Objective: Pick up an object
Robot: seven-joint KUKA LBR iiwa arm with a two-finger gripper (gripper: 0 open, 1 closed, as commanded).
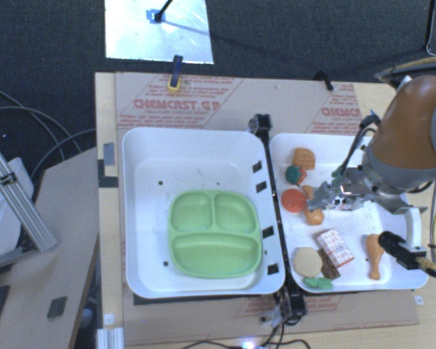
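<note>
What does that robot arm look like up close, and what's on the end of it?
The arm is grey and rounded, with a wide orange band above the wrist. It ends in a small metallic pincer of silvery parts. A black fitting juts from its lower side, and thin dark cables run along it.

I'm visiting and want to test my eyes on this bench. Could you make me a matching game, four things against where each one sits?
Things:
1. green divided plate
2. red ball
3. orange drumstick toy
4. claw

Places:
A. near the right bin's right front corner
B. right bin, close to the divider between the bins
C. in the left bin
D. hanging over the middle of the right bin, just right of the red ball

Pairs: 1-C, 2-B, 3-A, 4-D
</note>
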